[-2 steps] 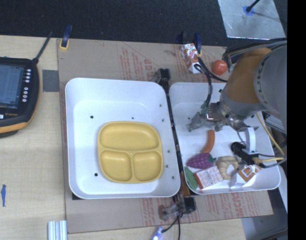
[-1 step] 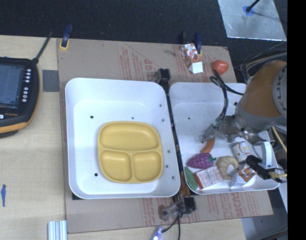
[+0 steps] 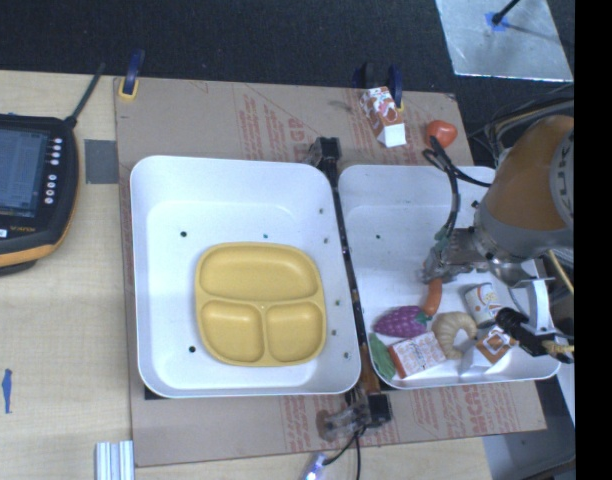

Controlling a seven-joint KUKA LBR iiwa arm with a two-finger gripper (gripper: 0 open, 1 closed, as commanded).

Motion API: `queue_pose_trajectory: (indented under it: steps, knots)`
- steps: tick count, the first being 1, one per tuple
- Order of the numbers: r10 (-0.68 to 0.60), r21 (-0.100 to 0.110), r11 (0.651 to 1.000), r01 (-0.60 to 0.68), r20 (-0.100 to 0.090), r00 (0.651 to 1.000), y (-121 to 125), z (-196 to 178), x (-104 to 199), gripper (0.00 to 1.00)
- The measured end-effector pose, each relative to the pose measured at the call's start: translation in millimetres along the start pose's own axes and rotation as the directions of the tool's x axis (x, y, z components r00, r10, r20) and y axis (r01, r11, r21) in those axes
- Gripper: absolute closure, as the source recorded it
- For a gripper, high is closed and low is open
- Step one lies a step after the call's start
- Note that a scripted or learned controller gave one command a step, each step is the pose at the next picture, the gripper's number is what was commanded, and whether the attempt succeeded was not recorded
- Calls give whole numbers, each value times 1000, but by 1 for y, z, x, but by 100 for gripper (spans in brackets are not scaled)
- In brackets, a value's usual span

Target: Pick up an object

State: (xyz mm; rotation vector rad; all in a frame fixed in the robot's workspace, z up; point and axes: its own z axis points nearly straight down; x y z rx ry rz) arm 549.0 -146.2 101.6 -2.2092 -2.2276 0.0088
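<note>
In the right bin [image 3: 386, 208], several toy foods crowd the near right corner. Among them are an orange sausage-like piece [image 3: 433, 295], a purple grape bunch [image 3: 400, 320], a tan bread piece [image 3: 453, 330], a red and white packet [image 3: 418, 354], a green piece [image 3: 379, 357] and two small cartons [image 3: 481, 298]. My gripper [image 3: 439, 265] hangs low over the bin, just above the upper end of the orange piece. The arm's grey and orange body covers the bin's right side. I see nothing lifted from the bin.
The left bin [image 3: 166, 198] holds a yellow divided plate [image 3: 259, 301]. Behind the right bin, a small carton [image 3: 383, 114] and a red ball-like toy [image 3: 441, 130] lie on the cardboard. A control tablet [image 3: 21, 188] rests at the far left.
</note>
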Motion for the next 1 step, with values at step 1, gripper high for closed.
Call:
queue_pose_trajectory:
  steps: [1]
  knots:
    - [2,-8,1000,-2,-2,1000,19,-101,57,100]
